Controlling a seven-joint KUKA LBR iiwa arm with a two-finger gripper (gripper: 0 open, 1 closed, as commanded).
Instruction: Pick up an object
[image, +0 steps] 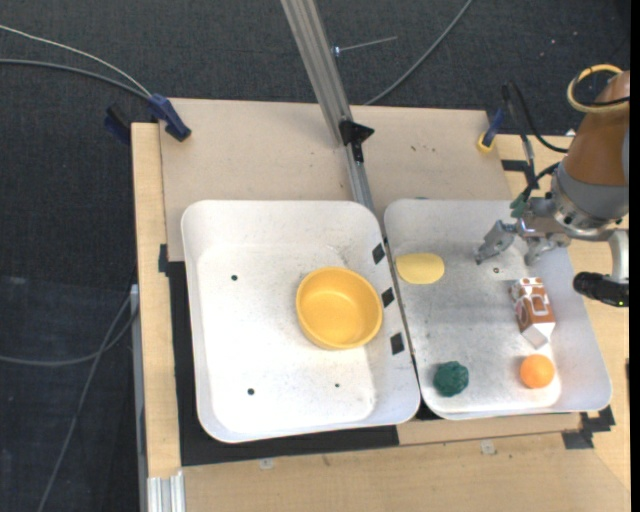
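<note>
Spread apart and gripping nothing, the fingers (497, 241) of the gripper (512, 248) hang over the upper part of the right bin (590, 385), with bare white floor showing between them. I see the grey arm (590, 175) with its orange band coming in from three o'clock, the wrist sitting over the bin's far right corner. From the gripper, the pale yellow flat piece (420, 268) lies toward nine o'clock, near the bin's left wall. A brown and white carton (533, 310) sits just beside the gripper toward five o'clock, apart from it. An orange ball (537, 372) rests below the carton, toward six o'clock, and a dark green lump (451, 378) lies toward seven o'clock near the front edge. Over in the left bin (230, 420), a yellow bowl (339, 307) stands upright close to the dividing wall.
</note>
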